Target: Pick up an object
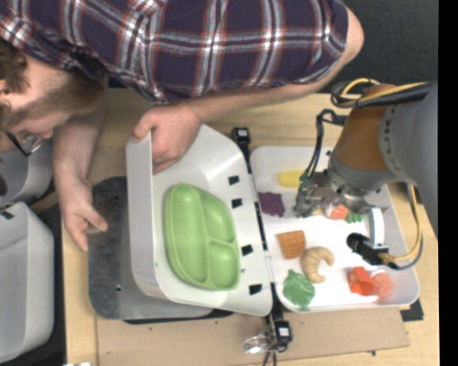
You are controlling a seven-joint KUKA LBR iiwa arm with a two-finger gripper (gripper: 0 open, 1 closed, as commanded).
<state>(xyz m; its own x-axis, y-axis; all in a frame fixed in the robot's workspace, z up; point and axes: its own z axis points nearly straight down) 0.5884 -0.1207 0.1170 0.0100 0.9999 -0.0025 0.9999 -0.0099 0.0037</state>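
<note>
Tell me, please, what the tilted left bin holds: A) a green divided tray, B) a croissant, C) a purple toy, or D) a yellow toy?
A: the green divided tray lies inside the left bin, which a person's hand tips up, while the croissant sits in the right bin.

I see: bins (214,158) glossy white plastic | green tray (201,237) smooth matt plastic | bench (122,128) pale wood | mat (107,280) rough grey

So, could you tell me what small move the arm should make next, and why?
Probably hold off. A person's hand is tilting the left bin up, close to the tool, which hangs low in the right bin near the purple toy with nothing visibly held.
</note>
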